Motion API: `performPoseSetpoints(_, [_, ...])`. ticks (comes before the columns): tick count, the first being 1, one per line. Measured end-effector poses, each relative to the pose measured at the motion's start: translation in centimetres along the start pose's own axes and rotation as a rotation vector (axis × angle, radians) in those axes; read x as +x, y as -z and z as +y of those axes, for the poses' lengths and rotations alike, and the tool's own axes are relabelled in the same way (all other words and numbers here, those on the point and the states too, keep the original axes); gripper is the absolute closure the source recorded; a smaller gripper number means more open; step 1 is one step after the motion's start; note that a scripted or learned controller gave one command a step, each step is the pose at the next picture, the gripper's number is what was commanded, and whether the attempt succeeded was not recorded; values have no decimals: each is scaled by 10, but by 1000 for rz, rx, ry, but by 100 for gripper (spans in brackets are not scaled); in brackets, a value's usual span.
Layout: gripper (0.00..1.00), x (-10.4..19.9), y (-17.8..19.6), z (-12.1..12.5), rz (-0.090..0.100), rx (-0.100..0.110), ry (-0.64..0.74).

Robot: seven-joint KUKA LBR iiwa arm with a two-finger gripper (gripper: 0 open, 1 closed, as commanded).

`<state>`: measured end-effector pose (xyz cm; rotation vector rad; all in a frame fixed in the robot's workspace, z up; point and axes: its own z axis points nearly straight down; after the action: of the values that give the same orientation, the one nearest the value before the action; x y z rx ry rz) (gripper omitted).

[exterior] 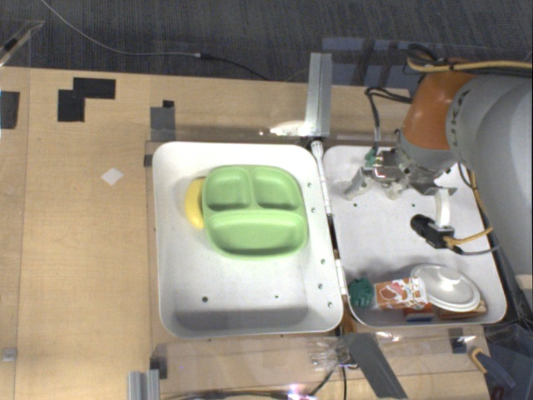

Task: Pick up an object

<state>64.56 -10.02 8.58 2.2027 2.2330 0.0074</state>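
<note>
Camera view: looks down at a slant on a light wooden bench (75, 248).
Floor: dark grey carpet behind the bench, with a thin cable (125, 48) lying on it.
Bench marks: black squares (83, 98) sit near the far left edge.
Left bin (241, 302): white and shallow, holding a green tray (252, 209) with three parts; a yellow thing (193, 204) peeks out from under the tray's left side.
Right bin (375, 240): white, just beside the left bin.
Things to pick: a small green thing (361, 291), an orange and white box (402, 293) and a clear round lid (448, 288) lie in a row at the right bin's near edge.
Arm (475, 132): grey with an orange band, reaching in over the right bin's far end.
Gripper (379, 176): low over the far part of the right bin, well apart from the row of things; nothing is seen in it, and I cannot tell if it is wide or narrow.
</note>
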Motion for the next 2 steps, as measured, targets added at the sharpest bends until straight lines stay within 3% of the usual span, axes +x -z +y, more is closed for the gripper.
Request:
performPoseSetpoints(1, [0, 13, -1, 17, 0, 1, 35])
performPoseSetpoints(2, [0, 13, -1, 17, 0, 1, 35])
